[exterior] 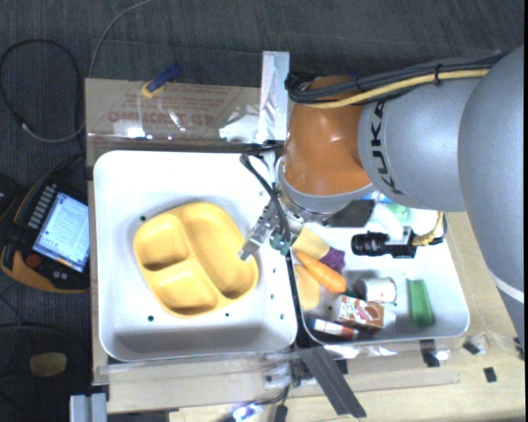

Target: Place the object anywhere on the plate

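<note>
The plate [194, 258] lies bare left of the gripper [266, 236], whose grip, possibly empty, I cannot tell.

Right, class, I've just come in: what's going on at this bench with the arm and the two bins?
A grey KUKA arm reaches in from the right, its gripper low over the divide between the two white bins. The left bin holds a yellow sectioned plate. The right bin holds assorted items, among them a carrot, a green block and a small carton. Nothing is visibly between its fingers, and no item lies on the plate yet.
</note>
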Available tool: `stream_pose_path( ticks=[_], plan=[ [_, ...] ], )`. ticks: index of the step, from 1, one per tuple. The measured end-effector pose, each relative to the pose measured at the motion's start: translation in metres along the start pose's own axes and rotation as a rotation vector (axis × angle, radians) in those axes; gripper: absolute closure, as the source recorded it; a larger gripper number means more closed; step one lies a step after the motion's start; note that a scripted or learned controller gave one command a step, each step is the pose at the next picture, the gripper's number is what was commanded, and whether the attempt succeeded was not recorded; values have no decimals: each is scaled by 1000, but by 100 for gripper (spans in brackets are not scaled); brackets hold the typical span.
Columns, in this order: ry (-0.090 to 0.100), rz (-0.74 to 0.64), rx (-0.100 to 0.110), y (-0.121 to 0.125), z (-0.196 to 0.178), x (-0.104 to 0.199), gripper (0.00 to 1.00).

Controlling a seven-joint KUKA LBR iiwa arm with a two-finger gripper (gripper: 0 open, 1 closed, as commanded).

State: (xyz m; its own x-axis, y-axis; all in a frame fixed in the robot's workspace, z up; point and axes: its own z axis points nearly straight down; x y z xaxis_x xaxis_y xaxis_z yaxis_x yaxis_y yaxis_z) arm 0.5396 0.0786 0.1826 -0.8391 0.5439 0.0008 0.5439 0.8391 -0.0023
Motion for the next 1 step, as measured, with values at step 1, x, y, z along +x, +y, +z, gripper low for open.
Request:
stream_pose_path(
  ticks=[1],
  plan=[
    [-1,-293,-2,-14,0,27,100]
  ],
)
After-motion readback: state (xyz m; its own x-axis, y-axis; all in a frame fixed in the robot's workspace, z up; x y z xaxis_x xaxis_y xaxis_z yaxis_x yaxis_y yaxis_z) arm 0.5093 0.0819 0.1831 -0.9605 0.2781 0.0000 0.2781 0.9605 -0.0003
